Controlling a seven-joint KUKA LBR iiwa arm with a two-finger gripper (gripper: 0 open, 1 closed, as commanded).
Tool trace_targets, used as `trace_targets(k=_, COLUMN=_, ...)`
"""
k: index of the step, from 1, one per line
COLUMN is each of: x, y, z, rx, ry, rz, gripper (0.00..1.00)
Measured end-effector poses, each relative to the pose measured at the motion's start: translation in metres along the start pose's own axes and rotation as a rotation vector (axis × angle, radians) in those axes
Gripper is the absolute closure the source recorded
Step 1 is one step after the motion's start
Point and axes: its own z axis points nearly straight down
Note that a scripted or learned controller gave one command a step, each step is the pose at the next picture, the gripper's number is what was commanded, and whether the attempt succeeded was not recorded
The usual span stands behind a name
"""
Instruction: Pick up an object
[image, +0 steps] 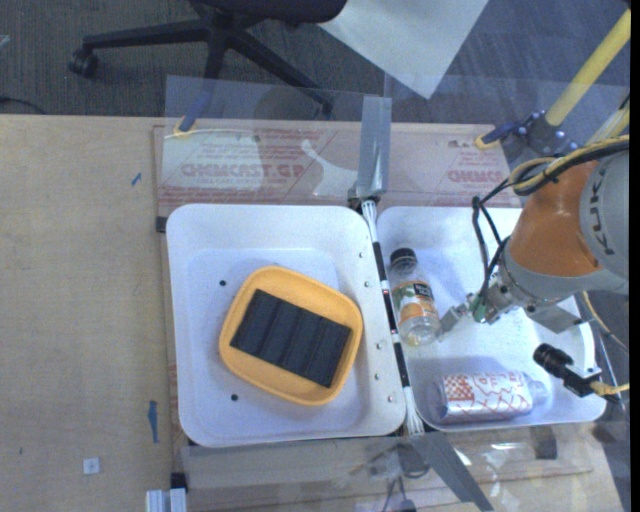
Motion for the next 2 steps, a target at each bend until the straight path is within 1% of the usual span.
trace_targets(k=1, x=-0.020, y=0.041, z=0.008, rx=0.008, ry=0.007, rz=0.187, gripper=0.00)
trace_targets(k=2, x=-0.047, y=0.100, z=0.009, rx=0.005, ry=0.002, rz=0.158, gripper=0.00)
